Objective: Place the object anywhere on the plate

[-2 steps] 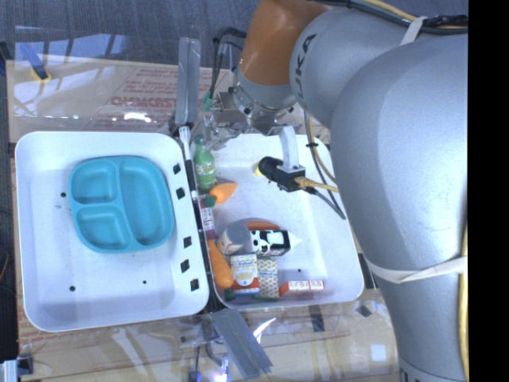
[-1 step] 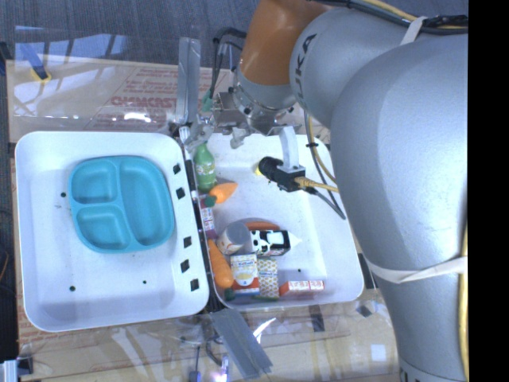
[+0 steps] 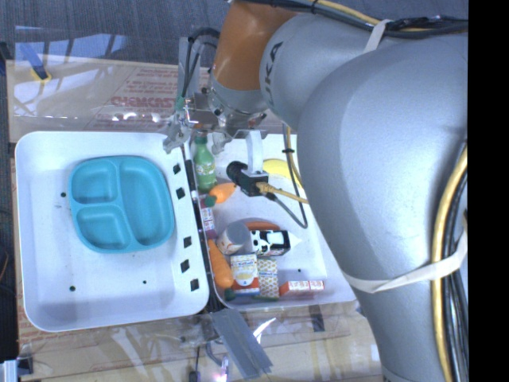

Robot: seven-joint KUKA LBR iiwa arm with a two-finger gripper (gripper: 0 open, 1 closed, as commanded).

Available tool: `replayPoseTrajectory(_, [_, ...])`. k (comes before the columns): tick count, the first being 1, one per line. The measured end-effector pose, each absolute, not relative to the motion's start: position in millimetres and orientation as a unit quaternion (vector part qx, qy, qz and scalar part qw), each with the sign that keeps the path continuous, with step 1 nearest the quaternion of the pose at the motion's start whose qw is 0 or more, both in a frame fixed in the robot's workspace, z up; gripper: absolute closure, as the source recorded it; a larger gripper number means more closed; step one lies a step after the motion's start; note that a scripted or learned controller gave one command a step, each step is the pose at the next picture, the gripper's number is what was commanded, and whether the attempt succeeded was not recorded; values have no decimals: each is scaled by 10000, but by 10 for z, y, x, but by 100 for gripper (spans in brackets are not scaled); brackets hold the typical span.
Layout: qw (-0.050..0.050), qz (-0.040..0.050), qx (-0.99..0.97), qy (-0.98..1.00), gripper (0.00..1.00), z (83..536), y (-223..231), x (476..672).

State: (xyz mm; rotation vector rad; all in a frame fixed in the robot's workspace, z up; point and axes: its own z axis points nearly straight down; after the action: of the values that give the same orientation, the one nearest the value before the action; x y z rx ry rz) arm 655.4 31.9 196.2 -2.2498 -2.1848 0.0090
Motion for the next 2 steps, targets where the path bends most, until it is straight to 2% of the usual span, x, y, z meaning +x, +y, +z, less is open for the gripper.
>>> replayPoseTrajectory(2, [27, 30, -7173, -6967, 0, 1961, 319, 6554])
